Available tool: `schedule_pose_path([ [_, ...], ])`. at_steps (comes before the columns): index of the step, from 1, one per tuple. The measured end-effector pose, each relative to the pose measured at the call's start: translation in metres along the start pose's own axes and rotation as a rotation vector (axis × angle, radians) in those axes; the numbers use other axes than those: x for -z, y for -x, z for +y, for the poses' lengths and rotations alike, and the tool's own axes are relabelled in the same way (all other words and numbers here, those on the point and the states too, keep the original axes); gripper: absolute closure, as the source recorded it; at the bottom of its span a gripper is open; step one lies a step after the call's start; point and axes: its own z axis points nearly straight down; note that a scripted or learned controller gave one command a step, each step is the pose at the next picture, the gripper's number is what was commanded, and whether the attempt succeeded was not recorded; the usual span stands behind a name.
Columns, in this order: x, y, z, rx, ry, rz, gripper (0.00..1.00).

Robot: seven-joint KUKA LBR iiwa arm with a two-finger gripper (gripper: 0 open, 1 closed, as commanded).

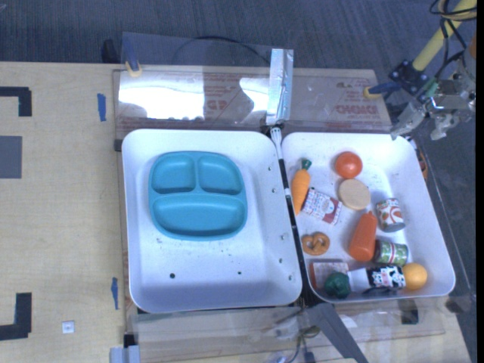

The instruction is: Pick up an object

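Observation:
The right white bin (432, 203) holds several toy foods. Among them are a carrot (300, 187), a red tomato (348, 164), a beige disc (354, 194), a small printed packet (321, 206), a red pepper (363, 237) and a pretzel (314, 242). Along the right and near sides lie a red-white can (389, 213), a green can (391, 252), an orange (415, 276), a black-and-white bottle (382, 278) and a green broccoli piece (337, 283). My gripper (425, 118) hangs at the view's upper right, just past the bin's far right corner, above no object.
The left white bin (144, 271) holds a blue divided plate (198, 193). A clear panel with a metal post (279, 89) stands behind both bins. Yellow and blue cables (442, 32) trail by the arm at the upper right. A wooden bench top (57, 203) lies to the left.

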Motion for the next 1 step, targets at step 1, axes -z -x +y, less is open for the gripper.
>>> schedule_pose_path([
  [1, -0.1101, -0.0648, 0.0172, 0.108, -0.008, 0.003, 0.00],
])
